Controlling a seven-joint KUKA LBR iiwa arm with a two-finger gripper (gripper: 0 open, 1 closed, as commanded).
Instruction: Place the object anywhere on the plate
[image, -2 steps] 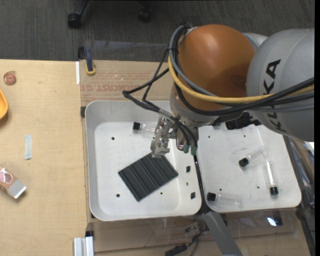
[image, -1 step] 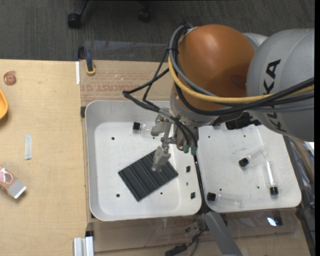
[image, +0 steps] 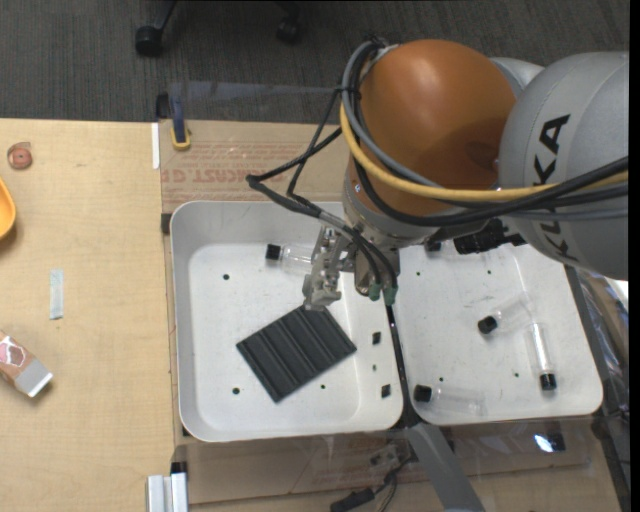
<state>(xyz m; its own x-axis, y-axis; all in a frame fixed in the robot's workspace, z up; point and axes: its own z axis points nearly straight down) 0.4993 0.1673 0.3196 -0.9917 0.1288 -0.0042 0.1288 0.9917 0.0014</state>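
gripper (image: 322, 290) just above ribbed black plate (image: 296, 351).

The big orange-banded grey arm (image: 470, 130) blocks the back rims of both shallow white bins (image: 190, 300), and the small clear vial (image: 285, 256) is half hidden.

Left bin (image: 200, 400): ribbed plate (image: 296, 352) lying flat near the middle, a small vial (image: 285, 256) behind it toward the back wall, and the gripper (image: 322, 285) between them, just above the plate's rear edge. Right bin (image: 580, 390): three vials, one mid-floor (image: 503, 317), one right of it (image: 541, 352), one along the front wall (image: 447, 400).
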